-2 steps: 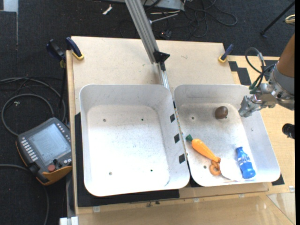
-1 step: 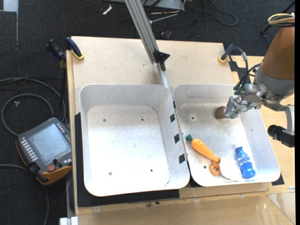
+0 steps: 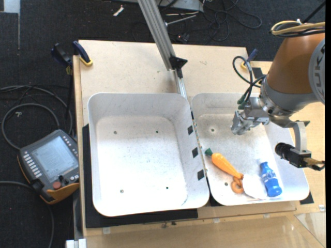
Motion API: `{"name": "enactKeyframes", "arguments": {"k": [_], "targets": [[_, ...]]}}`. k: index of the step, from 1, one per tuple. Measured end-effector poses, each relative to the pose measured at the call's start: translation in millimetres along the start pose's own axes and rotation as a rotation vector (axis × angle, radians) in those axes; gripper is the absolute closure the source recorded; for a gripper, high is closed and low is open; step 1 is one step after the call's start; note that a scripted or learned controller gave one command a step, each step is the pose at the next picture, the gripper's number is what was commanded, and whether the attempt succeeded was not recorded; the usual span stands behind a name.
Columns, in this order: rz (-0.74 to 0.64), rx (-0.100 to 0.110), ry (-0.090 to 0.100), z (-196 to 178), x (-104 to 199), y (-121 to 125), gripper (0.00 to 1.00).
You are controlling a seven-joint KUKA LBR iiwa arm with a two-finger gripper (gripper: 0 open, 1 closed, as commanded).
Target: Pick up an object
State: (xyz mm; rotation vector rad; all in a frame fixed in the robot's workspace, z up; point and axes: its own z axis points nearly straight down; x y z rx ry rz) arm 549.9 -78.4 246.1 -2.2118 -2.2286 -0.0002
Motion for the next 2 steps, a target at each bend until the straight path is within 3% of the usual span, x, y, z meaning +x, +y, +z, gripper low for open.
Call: {"name": "enactKeyframes", "arguments": {"k": [1,2], "targets": [[0.0,0.002,0.0,11,51,-10,1.0],[-0.001,-0.001,0.0,13,99,-4,1.0]]}}
